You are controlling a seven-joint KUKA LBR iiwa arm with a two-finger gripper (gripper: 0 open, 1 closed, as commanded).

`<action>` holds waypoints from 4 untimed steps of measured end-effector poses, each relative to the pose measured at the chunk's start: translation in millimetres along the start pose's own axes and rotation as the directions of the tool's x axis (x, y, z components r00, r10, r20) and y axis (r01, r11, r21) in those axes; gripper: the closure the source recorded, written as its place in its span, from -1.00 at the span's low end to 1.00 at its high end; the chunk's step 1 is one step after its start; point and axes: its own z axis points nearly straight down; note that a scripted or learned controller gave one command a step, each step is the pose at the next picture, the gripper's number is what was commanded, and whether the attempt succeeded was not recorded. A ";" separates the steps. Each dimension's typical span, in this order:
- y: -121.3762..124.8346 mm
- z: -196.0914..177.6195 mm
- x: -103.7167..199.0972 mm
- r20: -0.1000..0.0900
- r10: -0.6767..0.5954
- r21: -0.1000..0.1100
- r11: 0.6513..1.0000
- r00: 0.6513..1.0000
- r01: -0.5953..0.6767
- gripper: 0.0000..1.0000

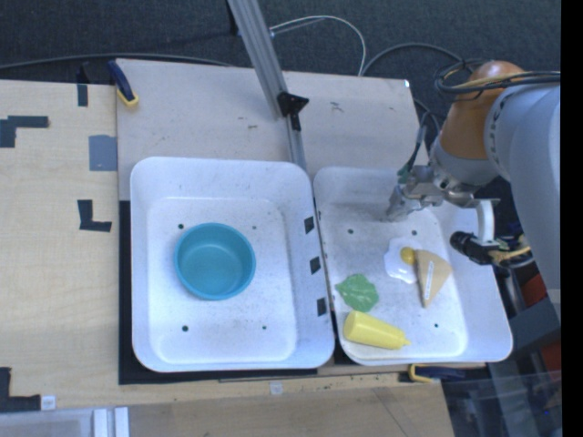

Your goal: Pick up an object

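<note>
My gripper (399,209) hangs over the far part of the right bin (364,189), pointing down at its bare floor, with nothing visibly between the fingers. Nearer the front of that bin lie a white fried-egg toy (401,262), a tan wedge (432,277), a green leafy piece (357,291) and a yellow corn-like piece (373,331). The egg toy sits just in front of the gripper, apart from it. A blue bowl (215,260) stands in the left bin (155,189).
A grey metal pole (264,53) slants up from behind the bins. The bench (200,107) stretches behind and to the left. Cables (328,25) loop at the back, and the arm (492,126) fills the right side.
</note>
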 end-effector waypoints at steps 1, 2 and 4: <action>2.7 -61.8 6.6 -0.002 0.002 -0.007 1.000 1.000 -0.002 1.00; 4.4 -104.5 8.3 -0.002 0.003 -0.005 1.000 1.000 -0.003 1.00; -0.4 -196.8 3.8 -0.001 0.002 -0.006 1.000 1.000 -0.002 1.00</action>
